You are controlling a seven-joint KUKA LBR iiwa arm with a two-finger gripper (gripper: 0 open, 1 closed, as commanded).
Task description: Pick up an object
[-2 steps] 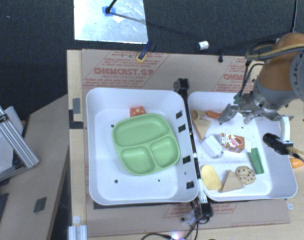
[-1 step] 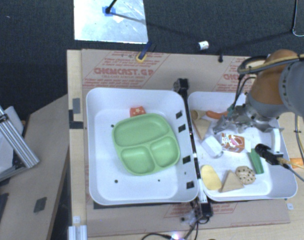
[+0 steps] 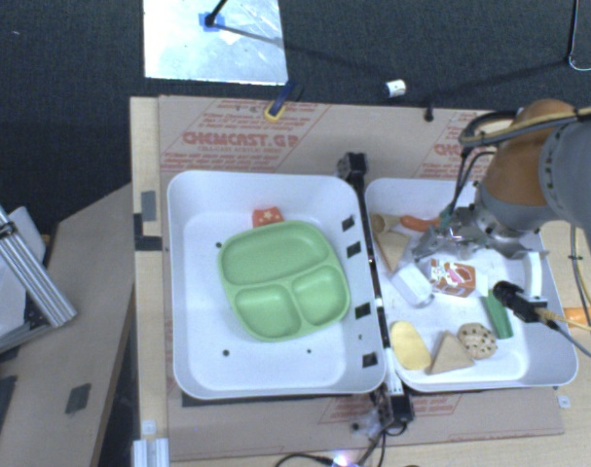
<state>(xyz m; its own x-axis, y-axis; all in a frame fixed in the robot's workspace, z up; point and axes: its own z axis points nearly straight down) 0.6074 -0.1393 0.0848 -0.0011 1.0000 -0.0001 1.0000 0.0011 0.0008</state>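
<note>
My gripper [image 3: 439, 245] hangs low over the back half of the right bin [image 3: 543, 370], on the grey arm with its orange band. Just below it lies a red and white packet [image 3: 455, 278], with a white block [image 3: 409, 283] to the packet's left. An orange stick [image 3: 418, 224] and a tan wedge [image 3: 391, 247] lie at the bin's back left. Toward the front are a green bar [image 3: 497, 317], a spotted cookie [image 3: 478, 340], a tan slice [image 3: 449, 356] and a yellow piece [image 3: 407, 343]. I see nothing gripped.
The left bin [image 3: 193, 358] holds a green divided plate [image 3: 280, 278] with a small orange-red piece [image 3: 268, 216] behind it. Black clips [image 3: 355, 251] run along the wall between the bins. Cardboard lies under both bins.
</note>
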